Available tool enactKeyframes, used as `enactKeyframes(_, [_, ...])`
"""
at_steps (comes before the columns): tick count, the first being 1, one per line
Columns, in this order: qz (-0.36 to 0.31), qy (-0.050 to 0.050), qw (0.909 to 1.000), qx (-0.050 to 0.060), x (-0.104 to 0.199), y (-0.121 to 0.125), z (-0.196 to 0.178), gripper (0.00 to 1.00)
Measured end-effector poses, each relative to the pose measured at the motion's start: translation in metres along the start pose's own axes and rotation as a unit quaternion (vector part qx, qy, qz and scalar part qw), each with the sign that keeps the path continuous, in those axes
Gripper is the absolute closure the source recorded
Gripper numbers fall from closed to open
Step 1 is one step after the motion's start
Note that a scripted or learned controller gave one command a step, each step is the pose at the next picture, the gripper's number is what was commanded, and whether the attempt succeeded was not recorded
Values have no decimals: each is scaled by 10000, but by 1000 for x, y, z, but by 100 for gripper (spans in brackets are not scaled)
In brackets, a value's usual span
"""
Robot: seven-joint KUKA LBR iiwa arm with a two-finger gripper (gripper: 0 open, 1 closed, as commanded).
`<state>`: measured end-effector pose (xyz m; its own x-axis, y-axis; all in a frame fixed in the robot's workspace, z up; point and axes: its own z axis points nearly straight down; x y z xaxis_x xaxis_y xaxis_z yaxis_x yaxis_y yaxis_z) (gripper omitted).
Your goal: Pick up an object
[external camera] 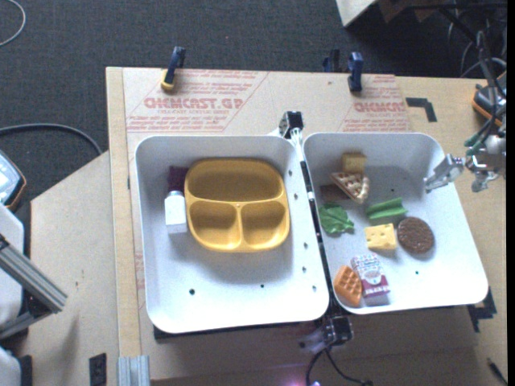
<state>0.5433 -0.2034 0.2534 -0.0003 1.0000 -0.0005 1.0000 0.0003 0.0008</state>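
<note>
Gripper point(445, 173) at far right, tilted in from the right edge, fingers pointing left; arm mostly out of frame.

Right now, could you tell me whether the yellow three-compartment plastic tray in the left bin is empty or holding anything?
Empty. The yellow three-compartment plastic tray shows bare yellow floor in all three sections; the small white bottle stands outside it, against its left edge.

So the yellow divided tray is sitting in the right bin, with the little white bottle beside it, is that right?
Not quite. The camera view shows the yellow divided tray in the left bin, not the right one. The rest holds: the little white bottle stands right beside it, at the tray's left edge.
</note>
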Motion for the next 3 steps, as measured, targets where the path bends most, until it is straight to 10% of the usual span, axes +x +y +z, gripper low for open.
enactKeyframes(3, [0,27,10000,-10,1,-9,165,0])
